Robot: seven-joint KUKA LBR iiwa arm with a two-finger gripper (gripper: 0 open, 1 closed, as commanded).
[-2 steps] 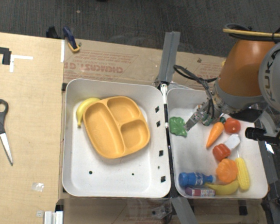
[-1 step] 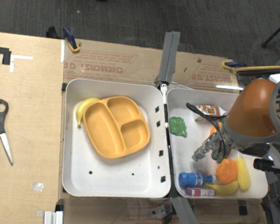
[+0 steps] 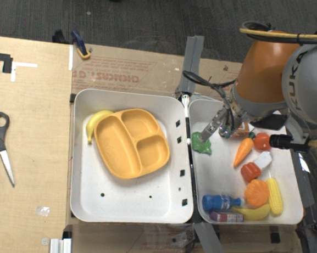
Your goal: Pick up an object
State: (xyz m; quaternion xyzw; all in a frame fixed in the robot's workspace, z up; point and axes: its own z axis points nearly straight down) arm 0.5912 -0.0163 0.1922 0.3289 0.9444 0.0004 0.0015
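My gripper (image 3: 206, 136) reaches down from the grey and orange arm into the left part of the right bin (image 3: 214, 180). Its tip is just above a small green object (image 3: 202, 146) by the bin's left wall; whether it touches is unclear. To the right lie a carrot (image 3: 243, 151), a red tomato (image 3: 262, 141), a white block (image 3: 263, 159) and a red pepper (image 3: 250, 171). Near the front edge are an orange (image 3: 257, 192), a corn cob (image 3: 275, 195), a banana (image 3: 253, 213) and a blue bottle (image 3: 222, 202).
The left bin (image 3: 124, 203) holds an orange divided plate (image 3: 132, 143) with a yellow banana (image 3: 95, 124) tucked at its left rim. Scissors (image 3: 0, 142) lie on the wooden bench at far left. A blue clamp (image 3: 80, 45) sits behind the bins.
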